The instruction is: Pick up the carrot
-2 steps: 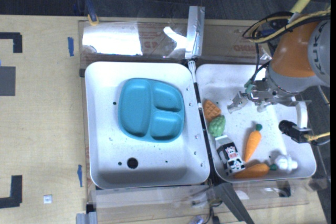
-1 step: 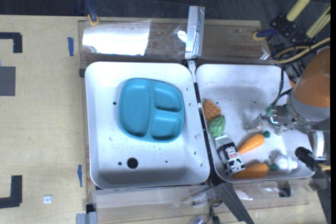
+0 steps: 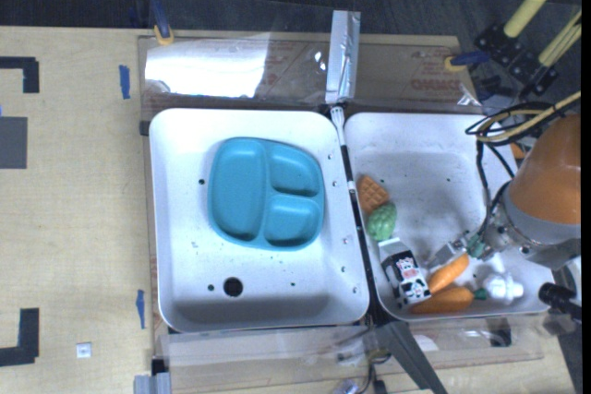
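Carrot (image 3: 450, 272) lies in right bin (image 3: 416, 148), near front wall, tilted, resting above second orange carrot-like piece (image 3: 443, 299). Pincer (image 3: 473, 246) low just beside carrot's upper end; cannot tell spread or pressed together. Milk carton toy (image 3: 406, 275) beside. Blue divided plate (image 3: 268, 191) in left bin (image 3: 175, 198).
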{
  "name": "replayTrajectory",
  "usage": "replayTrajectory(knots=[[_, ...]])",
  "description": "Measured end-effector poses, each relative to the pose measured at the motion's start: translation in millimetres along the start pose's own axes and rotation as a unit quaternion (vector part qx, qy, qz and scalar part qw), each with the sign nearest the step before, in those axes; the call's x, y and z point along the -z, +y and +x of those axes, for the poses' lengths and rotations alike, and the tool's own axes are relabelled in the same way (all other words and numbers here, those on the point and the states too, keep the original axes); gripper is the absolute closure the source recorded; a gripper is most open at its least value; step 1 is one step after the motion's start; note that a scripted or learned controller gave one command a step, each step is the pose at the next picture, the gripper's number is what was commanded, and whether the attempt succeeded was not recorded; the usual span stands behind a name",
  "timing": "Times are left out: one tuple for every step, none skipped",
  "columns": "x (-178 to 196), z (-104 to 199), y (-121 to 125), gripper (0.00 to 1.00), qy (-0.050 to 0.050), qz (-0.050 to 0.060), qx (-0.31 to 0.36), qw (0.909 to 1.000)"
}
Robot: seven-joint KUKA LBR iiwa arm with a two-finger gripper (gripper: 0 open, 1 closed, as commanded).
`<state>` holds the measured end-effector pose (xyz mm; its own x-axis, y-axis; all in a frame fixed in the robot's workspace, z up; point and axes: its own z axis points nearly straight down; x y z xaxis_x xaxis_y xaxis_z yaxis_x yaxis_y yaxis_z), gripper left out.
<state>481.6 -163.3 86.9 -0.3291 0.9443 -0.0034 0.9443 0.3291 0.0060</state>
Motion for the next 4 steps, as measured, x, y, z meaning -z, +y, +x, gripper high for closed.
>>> replayTrajectory(knots=[[11,-2,3,1.0,-0.002,-0.004,-0.001,1.0],[4,-52,30,1.0,0.001,0.001,0.09,0.996],[4,-52,30,0.0,0.001,0.002,0.09,0.996],[0,-9,3,0.0,0.0,0.0,-0.055,0.9985]])
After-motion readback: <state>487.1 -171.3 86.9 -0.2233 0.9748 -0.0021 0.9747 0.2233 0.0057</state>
